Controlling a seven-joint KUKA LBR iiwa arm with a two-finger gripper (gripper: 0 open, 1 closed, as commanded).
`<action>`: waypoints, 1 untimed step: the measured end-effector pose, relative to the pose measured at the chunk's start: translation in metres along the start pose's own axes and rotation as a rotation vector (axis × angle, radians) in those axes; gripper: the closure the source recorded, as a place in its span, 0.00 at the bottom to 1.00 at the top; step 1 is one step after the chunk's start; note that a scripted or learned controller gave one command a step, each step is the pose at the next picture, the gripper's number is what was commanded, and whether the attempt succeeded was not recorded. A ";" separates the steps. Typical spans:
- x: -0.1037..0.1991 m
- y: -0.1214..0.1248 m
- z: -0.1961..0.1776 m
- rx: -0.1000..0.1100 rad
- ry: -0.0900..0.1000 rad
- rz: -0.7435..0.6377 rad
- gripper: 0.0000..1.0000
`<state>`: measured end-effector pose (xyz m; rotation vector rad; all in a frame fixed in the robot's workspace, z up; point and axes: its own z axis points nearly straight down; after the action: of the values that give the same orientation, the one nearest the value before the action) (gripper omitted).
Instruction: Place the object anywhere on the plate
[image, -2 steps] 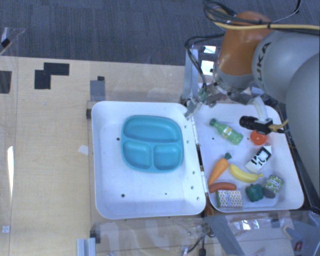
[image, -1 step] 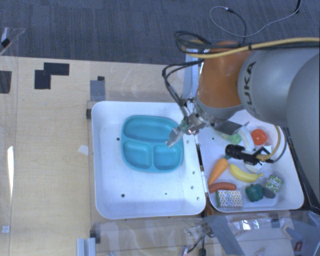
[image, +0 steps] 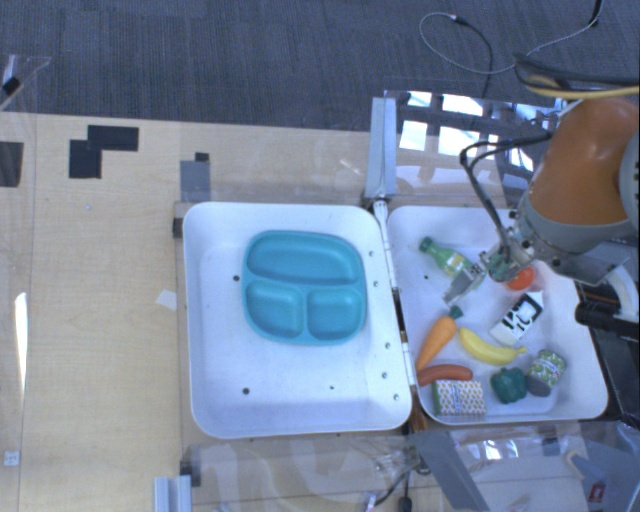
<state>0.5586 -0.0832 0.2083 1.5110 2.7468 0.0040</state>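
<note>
Gripper (image: 470, 284) hovers over right white bin (image: 590, 405), can't tell its state tbh. Small green plastic bottle (image: 441, 255) lies at its 11 o'clock; teal three-compartment plate (image: 304, 285) sits in left bin (image: 215, 400), at its 9 o'clock.

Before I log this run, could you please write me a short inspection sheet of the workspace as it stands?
Surface: wooden bench bearing two white bins, left bin and right bin.
Job's things: blue sectioned plate in the left bin, nothing on it.
Clutter: all in the right bin: green bottle, carrot, banana, sausage, patterned box, green toy, small can, black-and-white pack.
Grippers: gripper low over the right bin, beside the bottle; hold unclear.
Cables: black cables behind the bins.
Surroundings: dark carpet; black markers.
</note>
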 end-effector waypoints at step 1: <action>0.000 0.002 -0.012 -0.006 -0.003 -0.001 1.00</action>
<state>0.5607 -0.0821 0.2199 1.5072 2.7430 0.0099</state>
